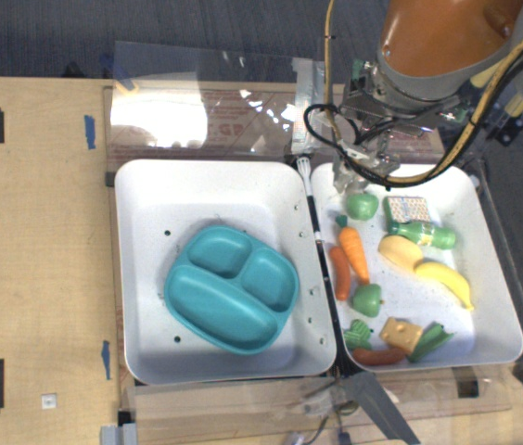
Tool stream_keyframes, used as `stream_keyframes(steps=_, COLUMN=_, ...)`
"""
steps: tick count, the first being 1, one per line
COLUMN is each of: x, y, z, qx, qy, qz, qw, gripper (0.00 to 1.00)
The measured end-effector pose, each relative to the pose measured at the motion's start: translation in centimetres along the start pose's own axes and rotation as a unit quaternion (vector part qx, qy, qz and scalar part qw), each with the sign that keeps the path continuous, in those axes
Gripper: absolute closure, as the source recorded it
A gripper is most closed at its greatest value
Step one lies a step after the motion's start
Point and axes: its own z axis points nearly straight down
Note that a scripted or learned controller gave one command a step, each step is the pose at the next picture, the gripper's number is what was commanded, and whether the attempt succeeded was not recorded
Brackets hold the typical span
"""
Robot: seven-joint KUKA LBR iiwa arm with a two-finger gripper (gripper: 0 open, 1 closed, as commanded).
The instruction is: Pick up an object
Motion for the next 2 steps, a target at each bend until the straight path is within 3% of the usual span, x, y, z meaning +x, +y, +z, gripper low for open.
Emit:
stream_keyframes(steps=1, x=-0.4, y=-0.1, z=-1.3, qx=0.004, qy=-0.004, qz=0.000, qw=1.0000, gripper=1.00)
stream_keyframes(steps=2, x=-1.4, y=-2.7, z=0.1, qx=0.000, qy=-0.001, qz=-0.195, qw=0.9809, gripper=1.00)
